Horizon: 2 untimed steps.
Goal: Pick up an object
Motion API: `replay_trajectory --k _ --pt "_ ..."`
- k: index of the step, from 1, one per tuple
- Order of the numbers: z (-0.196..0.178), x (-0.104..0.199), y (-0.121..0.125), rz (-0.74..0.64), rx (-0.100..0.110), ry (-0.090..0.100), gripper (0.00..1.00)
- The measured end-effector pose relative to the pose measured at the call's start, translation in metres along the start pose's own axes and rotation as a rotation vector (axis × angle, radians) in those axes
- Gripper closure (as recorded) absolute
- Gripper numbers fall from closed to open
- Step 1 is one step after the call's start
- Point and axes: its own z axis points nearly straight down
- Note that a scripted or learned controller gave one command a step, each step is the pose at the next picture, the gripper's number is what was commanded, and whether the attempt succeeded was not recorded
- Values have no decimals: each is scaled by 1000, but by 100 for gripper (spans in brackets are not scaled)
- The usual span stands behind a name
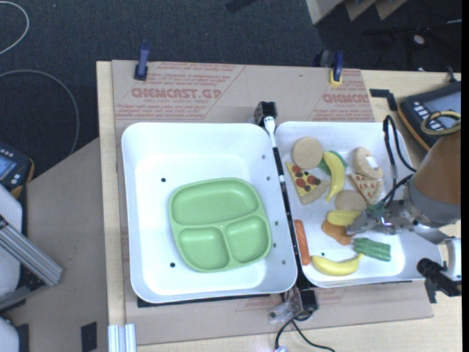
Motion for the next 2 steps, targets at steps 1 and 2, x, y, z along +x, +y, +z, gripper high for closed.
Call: replay_trajectory --k 1,2 --pt "0 52 89 -15 -4 5 0" --pt "1 68 132 -11 0 3 0"
